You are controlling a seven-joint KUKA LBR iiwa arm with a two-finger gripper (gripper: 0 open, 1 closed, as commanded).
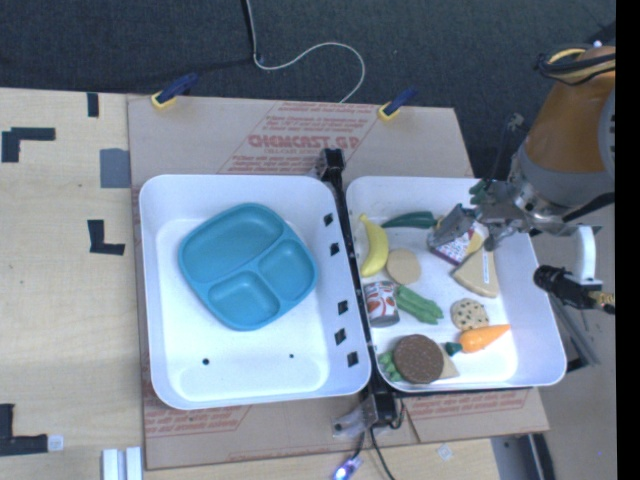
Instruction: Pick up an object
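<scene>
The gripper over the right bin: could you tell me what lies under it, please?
Under the gripper a yellow cheese wedge shows in the right bin; its upper end is covered.

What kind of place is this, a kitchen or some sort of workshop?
Most likely a robotics lab bench, not a kitchen. A robot arm reaches over two white bins; one holds toy food such as a banana, the other a blue divided plate, on cardboard clamped down.
</scene>
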